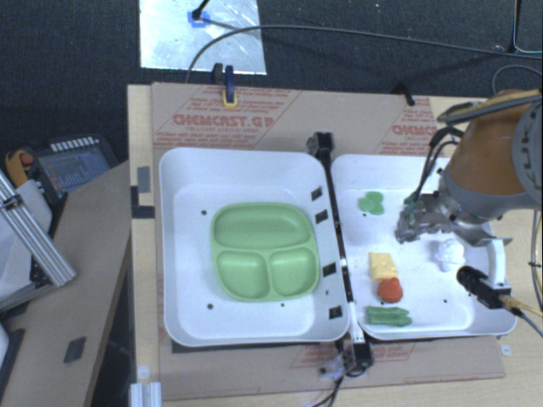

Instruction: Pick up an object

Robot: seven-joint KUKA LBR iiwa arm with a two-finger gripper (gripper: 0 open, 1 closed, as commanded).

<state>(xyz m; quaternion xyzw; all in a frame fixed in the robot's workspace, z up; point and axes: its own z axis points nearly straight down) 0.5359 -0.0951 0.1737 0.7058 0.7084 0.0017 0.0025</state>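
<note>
Low over the right bin (424, 170), fingers (411, 225) near a green piece (371, 201), spread or pressed together I cannot tell.

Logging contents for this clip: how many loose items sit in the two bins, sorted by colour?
Green: 3 (tray, small piece, pod)
Yellow: 1 (block)
Red: 1 (ball)
White: 1 (lump)
Total: 6

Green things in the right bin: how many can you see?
2. A small green piece lies near the back left of the right bin; a longer green piece lies at its front edge. The arm may hide more.
</note>
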